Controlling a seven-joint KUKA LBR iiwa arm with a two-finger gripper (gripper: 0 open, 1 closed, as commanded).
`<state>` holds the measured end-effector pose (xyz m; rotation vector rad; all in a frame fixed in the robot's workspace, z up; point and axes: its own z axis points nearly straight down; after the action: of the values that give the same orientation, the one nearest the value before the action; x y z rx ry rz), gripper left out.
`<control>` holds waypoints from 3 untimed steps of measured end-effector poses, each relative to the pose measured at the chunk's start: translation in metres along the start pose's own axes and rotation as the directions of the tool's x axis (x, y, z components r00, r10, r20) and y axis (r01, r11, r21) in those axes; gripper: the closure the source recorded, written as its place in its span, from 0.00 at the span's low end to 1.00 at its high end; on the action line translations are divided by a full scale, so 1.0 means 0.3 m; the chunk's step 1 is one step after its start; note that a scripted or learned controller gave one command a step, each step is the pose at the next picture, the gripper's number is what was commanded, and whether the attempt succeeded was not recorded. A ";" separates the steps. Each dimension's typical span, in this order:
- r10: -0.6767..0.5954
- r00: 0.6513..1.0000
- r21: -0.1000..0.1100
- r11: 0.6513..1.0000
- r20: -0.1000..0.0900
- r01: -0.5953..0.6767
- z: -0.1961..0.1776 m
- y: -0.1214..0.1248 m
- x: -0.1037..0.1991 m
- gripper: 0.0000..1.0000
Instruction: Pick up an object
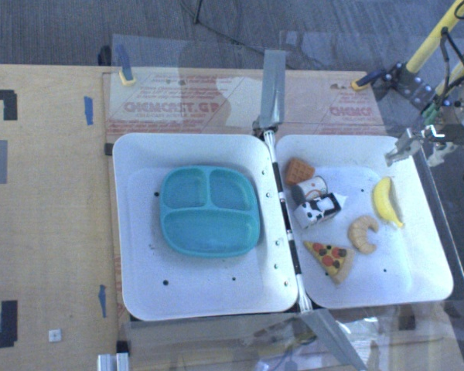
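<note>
At the upper right corner of the right-hand shallow white bin (425, 280), the robot's gripper (408, 147) hangs over the rim, a small metallic shape amid dark cables. It is too small and cluttered to make out, so I cannot tell whether the claw is spread or pressed together, and nothing can be seen held in it.

All the loose things lie in this right bin. A yellow plastic banana (385, 200) lies near the right wall, lengthwise from top to bottom, below the gripper and apart from it. Just below and left of the banana sits a tan toy croissant (363, 233), curled and close to the banana's lower tip. A triangular toy pizza slice (329, 258) with red and dark toppings lies near the bin's lower left, beside the divider. Above it is a black-and-white toy (319, 207) whose exact form is unclear, and touching or nearly touching its upper edge is a brown toy pastry (298, 170) close to the divider.

Over in the left-hand shallow white bin (131, 284), a teal plastic plate with three compartments (210, 211) rests flat at the middle.

Both bins sit side by side on a light wooden bench (46, 230).
</note>
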<state>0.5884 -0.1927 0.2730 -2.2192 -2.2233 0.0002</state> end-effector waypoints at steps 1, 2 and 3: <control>-0.089 0.996 -0.001 0.996 0.000 0.089 0.463 0.046 -0.034 0.00; -0.064 0.998 -0.005 0.998 -0.004 0.064 0.589 0.061 -0.074 0.00; -0.062 0.998 -0.006 0.998 0.000 0.062 0.555 0.062 -0.081 1.00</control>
<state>0.6070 -0.2171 0.1066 -2.1516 -2.2947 -0.0062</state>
